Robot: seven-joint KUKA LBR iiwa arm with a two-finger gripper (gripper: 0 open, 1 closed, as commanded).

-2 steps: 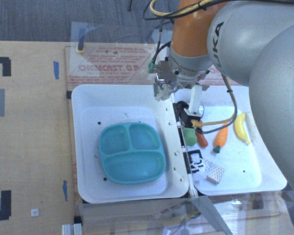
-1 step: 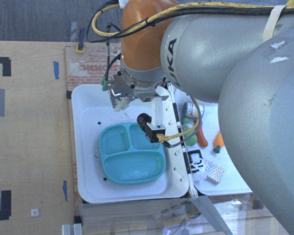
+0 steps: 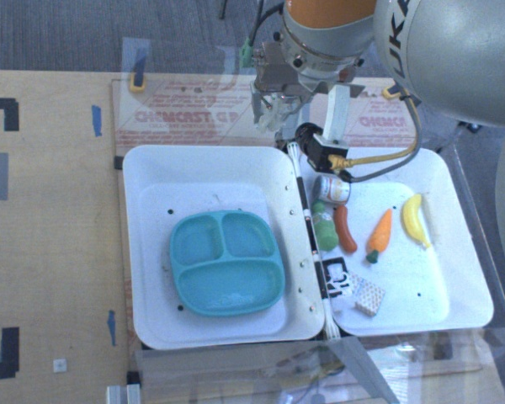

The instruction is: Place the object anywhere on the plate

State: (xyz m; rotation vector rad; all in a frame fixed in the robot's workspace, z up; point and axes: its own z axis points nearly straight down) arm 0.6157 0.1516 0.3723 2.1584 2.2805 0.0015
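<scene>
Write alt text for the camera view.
A blue divided plate sits in the left bin; the right bin holds a carrot, banana, sausage and other small items. The arm's gripper hangs above the bins' far edge.

arm cut off at top edge, claw fingers indistinct, green obj partly behind bin wall

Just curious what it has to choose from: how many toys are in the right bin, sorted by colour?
Yellow: 1, banana
Orange: 1, carrot
Red-orange: 1, sausage
Green: 1, vegetable
Silver: 1, can
White: 1, patterned block
Total: 6
</scene>
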